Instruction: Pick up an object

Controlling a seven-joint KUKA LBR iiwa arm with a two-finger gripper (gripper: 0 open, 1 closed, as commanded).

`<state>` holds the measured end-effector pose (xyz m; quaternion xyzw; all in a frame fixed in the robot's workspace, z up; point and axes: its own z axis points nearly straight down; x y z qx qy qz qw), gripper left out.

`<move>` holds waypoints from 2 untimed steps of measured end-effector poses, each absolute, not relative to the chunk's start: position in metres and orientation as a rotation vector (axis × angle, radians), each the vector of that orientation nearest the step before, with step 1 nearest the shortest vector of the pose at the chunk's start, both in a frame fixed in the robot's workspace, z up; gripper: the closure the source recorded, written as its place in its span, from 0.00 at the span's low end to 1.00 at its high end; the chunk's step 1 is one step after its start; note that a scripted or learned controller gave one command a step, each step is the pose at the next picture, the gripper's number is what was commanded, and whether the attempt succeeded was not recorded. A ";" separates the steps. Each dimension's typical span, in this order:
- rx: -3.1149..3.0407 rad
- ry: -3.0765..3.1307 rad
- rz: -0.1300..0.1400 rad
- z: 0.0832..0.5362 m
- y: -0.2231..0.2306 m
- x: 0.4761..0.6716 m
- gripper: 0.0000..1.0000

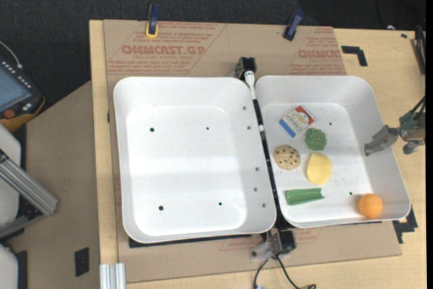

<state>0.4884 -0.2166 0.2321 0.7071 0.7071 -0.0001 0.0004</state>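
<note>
The grey two-finger jaws point(383, 139) enter at the right rim of the right shallow white bin point(352, 88), nothing visible between the fingers; their opening cannot be determined. The bin holds a small red, white and blue packet point(296, 120), green broccoli piece point(315, 139), round brown cookie point(287, 158), yellow lemon-shaped piece point(319, 168), flat green strip point(304, 196) and orange ball point(370, 206). The left shallow white bin point(128, 145) adjoins it on the cardboard-covered bench point(203, 44)

All the things lie in the right bin point(352, 95). A small packet point(296, 120) lies near the middle, a green broccoli point(315, 139) beside it. A cookie point(287, 158), yellow lemon point(319, 168) and green bean point(304, 196) sit lower. An orange point(370, 206) rests in the front right corner.
</note>
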 end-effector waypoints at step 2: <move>2.214 2.218 0.002 0.253 -0.217 0.490 1.00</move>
